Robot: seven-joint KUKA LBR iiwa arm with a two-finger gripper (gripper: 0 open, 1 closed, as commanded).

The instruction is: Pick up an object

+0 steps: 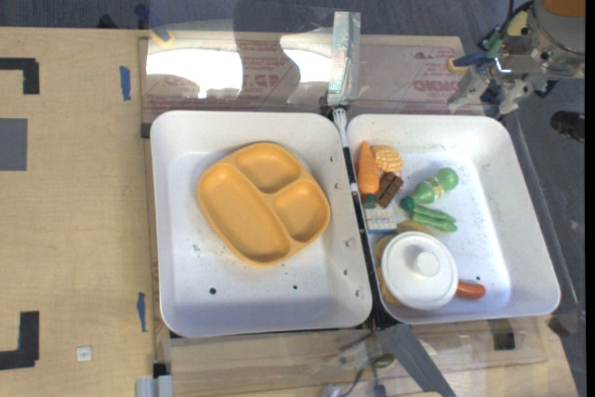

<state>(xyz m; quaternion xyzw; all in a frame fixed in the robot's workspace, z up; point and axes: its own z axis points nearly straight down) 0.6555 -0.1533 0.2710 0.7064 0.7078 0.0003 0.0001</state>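
While the gripper [483,93] hangs past the far right bin [535,228], I cannot tell its grip; toys [429,192] wait inside.

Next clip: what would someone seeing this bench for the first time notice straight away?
The big yellow divided plate lies alone in the left bin, its three compartments bare. The right bin is crowded along its left side: a white lidded pot near the front, with a carrot, corn and green toy vegetables behind it. The arm's hand hangs past the right bin's far right corner, above no toy.
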